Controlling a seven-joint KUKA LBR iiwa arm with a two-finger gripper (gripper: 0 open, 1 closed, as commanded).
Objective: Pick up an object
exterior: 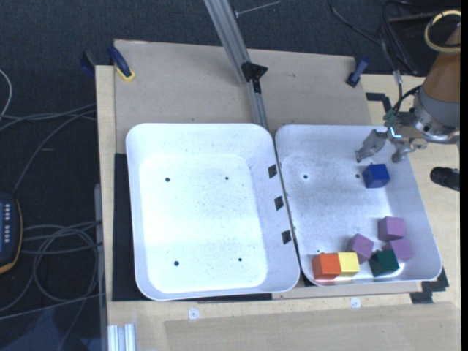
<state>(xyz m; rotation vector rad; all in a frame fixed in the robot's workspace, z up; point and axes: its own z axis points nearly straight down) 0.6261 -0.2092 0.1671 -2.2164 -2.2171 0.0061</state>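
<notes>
My gripper (pixel 385 150) hangs over the far right part of the right bin (pixel 322 196), its two fingers spread open with nothing between them. A blue cube (pixel 376 175) lies in that bin just below the fingertips, apart from them. Near the bin's front right corner sits a cluster of blocks: an orange one (pixel 327 265), a yellow one (pixel 347 262), a dark green one (pixel 382 262) and three purple ones (pixel 393 227), (pixel 361 243), (pixel 401 249).
The left bin (pixel 197 210) lies beside the right one, joined by black clips (pixel 278 202). A slanted metal rod (pixel 230 31) rises from the far edge of the bench between the bins. Cables trail over the floor at left and top right.
</notes>
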